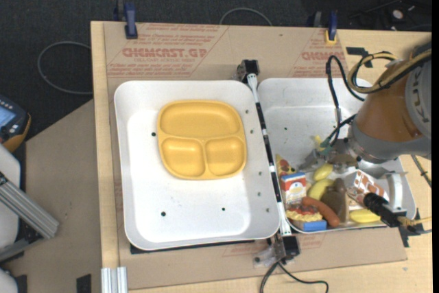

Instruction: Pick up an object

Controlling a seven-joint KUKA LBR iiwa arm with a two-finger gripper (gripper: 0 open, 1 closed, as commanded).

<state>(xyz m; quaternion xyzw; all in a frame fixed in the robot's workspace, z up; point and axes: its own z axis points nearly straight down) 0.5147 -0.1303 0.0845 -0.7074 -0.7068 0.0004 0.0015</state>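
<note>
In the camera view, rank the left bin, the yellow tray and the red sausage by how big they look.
1. Left bin, largest.
2. Yellow tray, lying inside it.
3. Red sausage, smallest, partly buried in the right bin's pile.

Two bins side by side on your surface [171, 44]
You see a divided tray [202, 138] in the left bin [137, 209]; small objects [319, 199] crowd the right bin's [295, 103] near corner.

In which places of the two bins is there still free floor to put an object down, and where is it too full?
The left bin has bare floor in front of the yellow divided tray and along its left wall. In the right bin, the far part toward the cardboard is bare. Its near end is crowded: the toy pile lies there, with the arm above it.
</note>
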